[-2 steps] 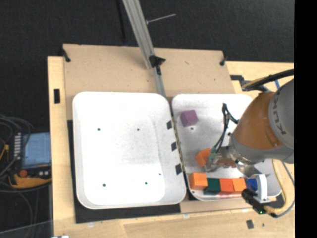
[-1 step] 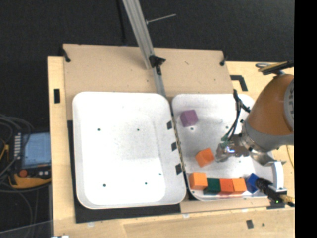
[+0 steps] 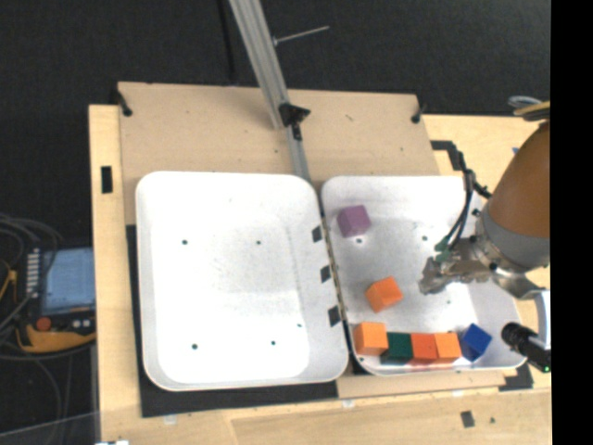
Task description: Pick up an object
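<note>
- Two white bins: left bin [image 3: 232, 276], right bin [image 3: 408, 202].
- Right bin contents: purple cube [image 3: 353, 220] upper left; orange cube [image 3: 384, 294] centre; row of blocks [image 3: 422, 345] along lower edge.
- Gripper [image 3: 437, 279]: centre-right of frame, beside orange cube; finger state cannot be told.

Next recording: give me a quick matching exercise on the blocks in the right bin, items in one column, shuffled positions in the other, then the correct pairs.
Items
1. purple block
2. blue block
3. green block
4. lone orange block

Positions
A. in the front row, between two orange blocks
B. near the bin's middle, beside the gripper
C. far part of the bin, near the divider
D. right end of the front row

Pairs: 1-C, 2-D, 3-A, 4-B
</note>
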`<state>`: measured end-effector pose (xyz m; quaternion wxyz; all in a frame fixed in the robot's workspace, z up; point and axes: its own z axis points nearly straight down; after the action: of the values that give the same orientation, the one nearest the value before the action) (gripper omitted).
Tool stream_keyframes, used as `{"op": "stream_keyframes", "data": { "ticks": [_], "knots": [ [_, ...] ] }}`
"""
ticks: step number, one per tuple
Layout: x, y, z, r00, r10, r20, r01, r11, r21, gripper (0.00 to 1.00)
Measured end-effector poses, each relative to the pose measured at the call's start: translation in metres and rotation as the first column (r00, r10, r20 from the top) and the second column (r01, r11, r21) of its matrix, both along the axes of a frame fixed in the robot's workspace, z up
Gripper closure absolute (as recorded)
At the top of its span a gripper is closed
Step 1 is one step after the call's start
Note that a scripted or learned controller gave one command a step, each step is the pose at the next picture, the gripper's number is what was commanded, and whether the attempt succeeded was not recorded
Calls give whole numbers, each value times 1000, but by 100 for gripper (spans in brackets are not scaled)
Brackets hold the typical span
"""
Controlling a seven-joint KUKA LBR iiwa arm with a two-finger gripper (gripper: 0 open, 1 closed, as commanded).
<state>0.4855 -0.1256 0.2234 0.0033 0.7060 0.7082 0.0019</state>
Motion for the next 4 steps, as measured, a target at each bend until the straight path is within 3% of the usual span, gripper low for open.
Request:
{"op": "stream_keyframes", "data": {
  "ticks": [1, 4],
  "knots": [
    [2, -1, 35, 1000, 1, -1, -1, 1000, 0, 100],
    [42, 133, 38, 1000, 5, -5, -4, 1000, 3, 100]
  ]
}}
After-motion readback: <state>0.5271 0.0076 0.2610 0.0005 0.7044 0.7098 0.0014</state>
